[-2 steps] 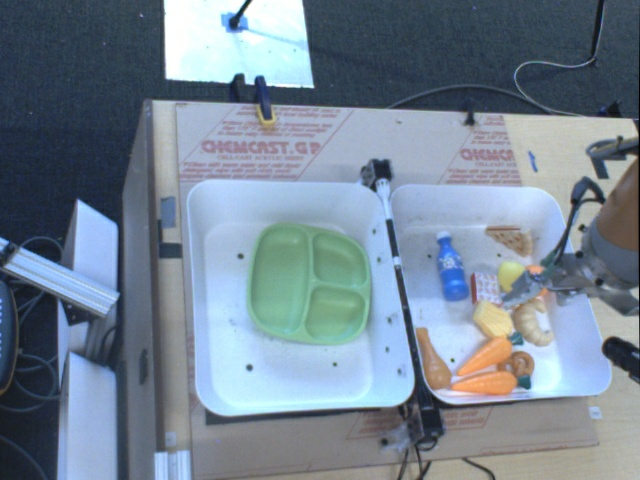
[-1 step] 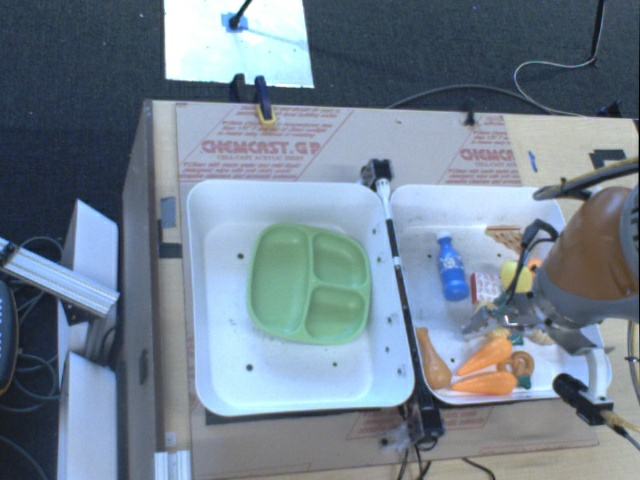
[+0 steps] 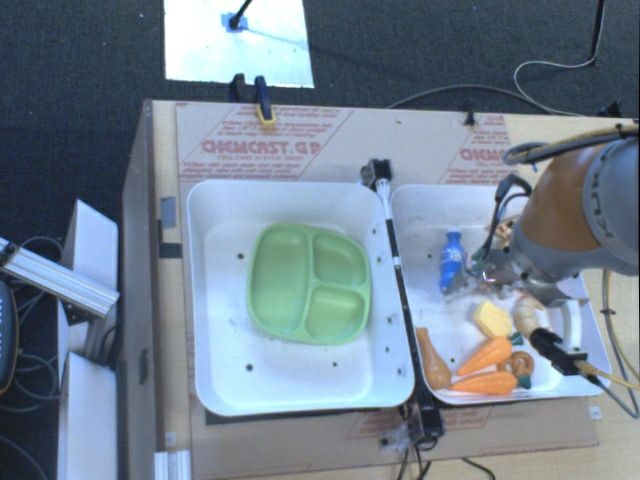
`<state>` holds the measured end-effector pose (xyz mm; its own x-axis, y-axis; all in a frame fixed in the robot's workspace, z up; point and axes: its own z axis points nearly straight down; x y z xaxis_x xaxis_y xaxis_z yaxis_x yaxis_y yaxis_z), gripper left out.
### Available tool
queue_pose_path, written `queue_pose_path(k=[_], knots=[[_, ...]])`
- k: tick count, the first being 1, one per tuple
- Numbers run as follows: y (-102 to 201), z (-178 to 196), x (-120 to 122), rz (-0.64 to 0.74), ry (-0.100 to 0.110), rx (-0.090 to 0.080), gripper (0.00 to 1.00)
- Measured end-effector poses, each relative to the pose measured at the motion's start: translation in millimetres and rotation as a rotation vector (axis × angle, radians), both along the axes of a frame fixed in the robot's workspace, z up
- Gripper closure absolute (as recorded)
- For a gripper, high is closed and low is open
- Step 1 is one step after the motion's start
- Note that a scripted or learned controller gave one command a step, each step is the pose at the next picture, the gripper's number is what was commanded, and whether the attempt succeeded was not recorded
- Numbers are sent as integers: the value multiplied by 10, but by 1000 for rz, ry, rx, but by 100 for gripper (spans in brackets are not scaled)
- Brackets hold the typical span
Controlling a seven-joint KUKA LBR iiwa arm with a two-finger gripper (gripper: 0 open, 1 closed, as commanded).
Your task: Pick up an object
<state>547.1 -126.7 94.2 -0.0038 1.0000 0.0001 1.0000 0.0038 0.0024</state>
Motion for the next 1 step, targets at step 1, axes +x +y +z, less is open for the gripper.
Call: queue_pose_path(k=[1], knots=[[-82, -103, -360, -2, 2, 0, 0]])
